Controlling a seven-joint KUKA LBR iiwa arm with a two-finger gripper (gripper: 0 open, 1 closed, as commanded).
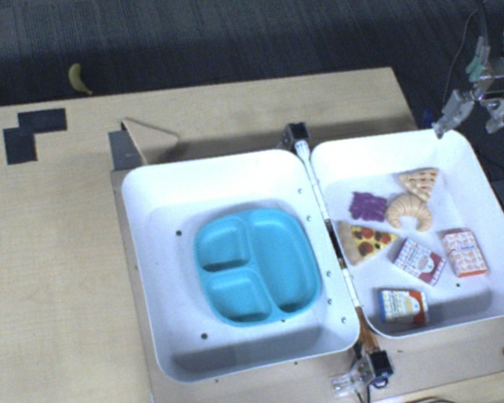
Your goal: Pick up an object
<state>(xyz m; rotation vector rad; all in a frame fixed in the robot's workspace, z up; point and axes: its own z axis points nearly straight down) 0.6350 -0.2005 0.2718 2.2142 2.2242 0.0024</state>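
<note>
Nearest the lens, along the bottom edge, the wooden counter (50, 304) runs pale and bare on the left side, with dark patches (32, 131) at its far left rear. On it sits the left bin (161, 258), a shallow white tub holding a turquoise divided tray (258, 266) with three compartments, lying flat near the bin's middle. Just beside it, touching along a shared seam, is the right bin (499, 233), which carries the toy food: a pizza slice (366, 241) close to the seam, a purple grape bunch (367, 205) behind it, a croissant (408, 208) touching a waffle wedge (420, 182) toward the rear, and three small cartons, one at the front (402, 305), one in the middle (419, 260), and one further right (464, 252). All of these rest on the bin floor, apart from the arm. At the far right, above and outside the right bin's rear corner, hangs the tool (479, 108); it has nothing between its tips, and how wide it stands cannot be told at this size.
</note>
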